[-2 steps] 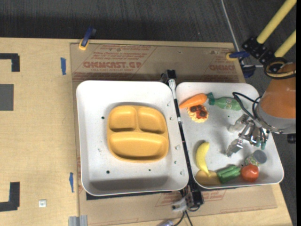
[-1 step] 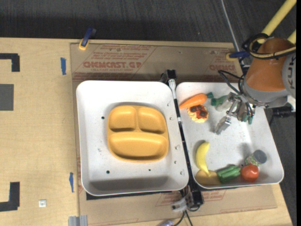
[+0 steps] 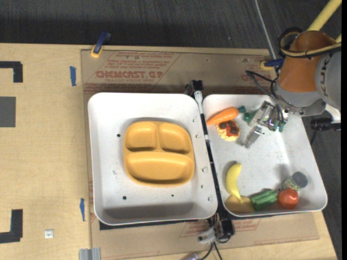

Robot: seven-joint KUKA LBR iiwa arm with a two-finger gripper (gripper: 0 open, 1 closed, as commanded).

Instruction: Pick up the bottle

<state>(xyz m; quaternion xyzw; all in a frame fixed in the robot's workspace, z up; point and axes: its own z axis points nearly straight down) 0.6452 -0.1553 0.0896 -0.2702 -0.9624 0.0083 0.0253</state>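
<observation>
The bottle (image 3: 296, 180) is a small grey, dark-topped thing in the right bin's (image 3: 274, 161) near right corner. It touches a red tomato (image 3: 288, 198). My gripper (image 3: 257, 128) hangs over the far middle of that bin, just right of a carrot (image 3: 223, 115) and a piece of red-and-yellow toy food (image 3: 228, 129). It is well apart from the bottle, up and to its left. Nothing shows in its grasp.
A banana (image 3: 233, 179) and a green pepper (image 3: 264, 197) lie along the right bin's near edge. The left bin (image 3: 103, 145) holds a yellow divided plate (image 3: 159, 151). Cables and the arm's orange band (image 3: 301, 64) crowd the far right.
</observation>
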